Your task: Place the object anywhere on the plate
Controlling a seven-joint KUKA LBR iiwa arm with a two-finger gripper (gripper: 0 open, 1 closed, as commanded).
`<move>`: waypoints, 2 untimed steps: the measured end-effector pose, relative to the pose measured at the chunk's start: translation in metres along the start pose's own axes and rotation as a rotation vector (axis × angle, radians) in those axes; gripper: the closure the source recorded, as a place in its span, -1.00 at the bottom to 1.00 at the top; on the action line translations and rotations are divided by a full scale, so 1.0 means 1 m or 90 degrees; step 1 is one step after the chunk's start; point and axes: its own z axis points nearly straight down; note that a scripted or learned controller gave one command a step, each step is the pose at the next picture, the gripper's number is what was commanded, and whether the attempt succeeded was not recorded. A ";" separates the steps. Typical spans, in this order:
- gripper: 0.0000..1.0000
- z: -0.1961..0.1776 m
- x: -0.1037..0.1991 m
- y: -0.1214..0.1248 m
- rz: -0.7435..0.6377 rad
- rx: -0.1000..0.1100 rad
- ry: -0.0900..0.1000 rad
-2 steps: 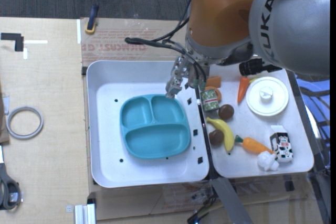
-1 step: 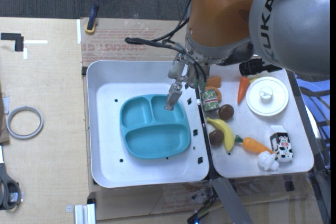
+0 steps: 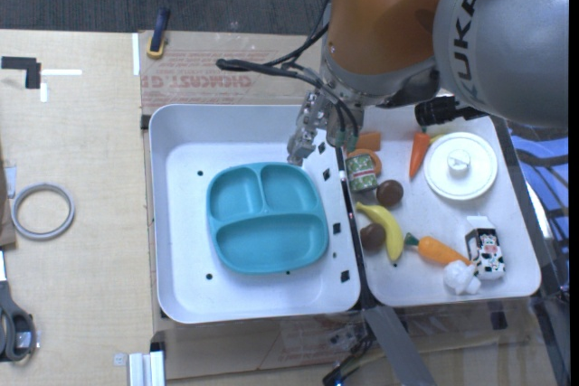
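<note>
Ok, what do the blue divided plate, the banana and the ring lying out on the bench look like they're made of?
The plate looks like moulded plastic: one even teal colour, soft sheen, rounded dividers. The banana is probably a plastic toy, judging by its uniform yellow and smooth skin, though real fruit can't be ruled out. The ring looks grey and thin, possibly metal or a tape roll; too small to tell.

Bright, even overhead lighting, with soft, short shadows under objects. The white bins (image 3: 172,285) look slightly washed out, and the white lid (image 3: 461,164) shows mild glare. The orange band (image 3: 389,4) of the arm (image 3: 507,32), close to the camera, appears large and slightly soft. Focus elsewhere is reasonably sharp, with slight graininess.
</note>
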 end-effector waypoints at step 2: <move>1.00 0.075 -0.001 -0.064 -0.098 0.001 0.003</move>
